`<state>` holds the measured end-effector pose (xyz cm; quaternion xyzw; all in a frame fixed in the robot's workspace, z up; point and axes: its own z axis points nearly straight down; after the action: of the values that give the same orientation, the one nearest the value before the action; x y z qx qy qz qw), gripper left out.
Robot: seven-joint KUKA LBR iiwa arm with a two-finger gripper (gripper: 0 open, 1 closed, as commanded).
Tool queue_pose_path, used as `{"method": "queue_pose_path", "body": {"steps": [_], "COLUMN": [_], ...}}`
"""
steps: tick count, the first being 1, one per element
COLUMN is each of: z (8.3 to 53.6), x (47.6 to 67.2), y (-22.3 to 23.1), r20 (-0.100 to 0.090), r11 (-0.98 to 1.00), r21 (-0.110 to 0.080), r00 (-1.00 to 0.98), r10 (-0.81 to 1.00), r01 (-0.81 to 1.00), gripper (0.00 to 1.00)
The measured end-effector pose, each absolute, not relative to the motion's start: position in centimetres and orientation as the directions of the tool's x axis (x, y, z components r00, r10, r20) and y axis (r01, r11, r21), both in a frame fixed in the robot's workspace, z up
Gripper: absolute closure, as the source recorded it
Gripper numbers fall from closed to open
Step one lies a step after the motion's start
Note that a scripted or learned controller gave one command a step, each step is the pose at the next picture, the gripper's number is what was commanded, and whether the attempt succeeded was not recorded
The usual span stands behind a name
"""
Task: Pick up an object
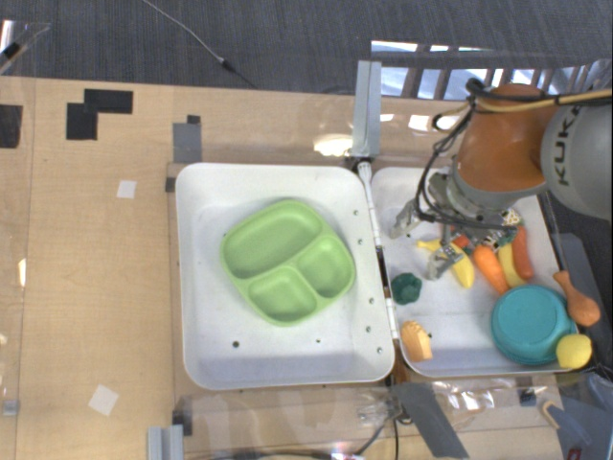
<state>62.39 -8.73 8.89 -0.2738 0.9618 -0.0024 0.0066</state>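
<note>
My gripper (421, 242) hangs over the left part of the right bin (458, 355), under the orange wrist band, with its fingers spread open. A small yellow piece (428, 246) lies on the bin floor between the fingertips, and I cannot tell whether they touch it. Just right of the gripper lie a yellow banana (464, 270), an orange carrot (491, 267) and another orange piece (522, 250). A dark green lump (406, 287) sits below the gripper near the bin's left wall.
The left bin (206, 353) holds a green divided plate (287, 261). In the right bin's near part sit a teal bowl (530, 325), a yellow lemon (574, 351), a tan-orange piece (416, 340) and a brown-orange item (577, 298).
</note>
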Motion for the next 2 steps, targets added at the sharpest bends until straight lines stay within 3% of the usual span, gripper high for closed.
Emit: {"method": "queue_pose_path", "body": {"steps": [1,2], "z": [8.9,10.0], "x": [58.8,59.3], "y": [-11.9,-11.7], "r20": [-0.014,-0.027], "r11": [0.908,0.906], "r21": [-0.006,-0.010], "r00": [-0.908,-0.906], "r10": [-0.420,-0.422], "r01": [-0.420,-0.422], "gripper": [0.00,1.00]}}
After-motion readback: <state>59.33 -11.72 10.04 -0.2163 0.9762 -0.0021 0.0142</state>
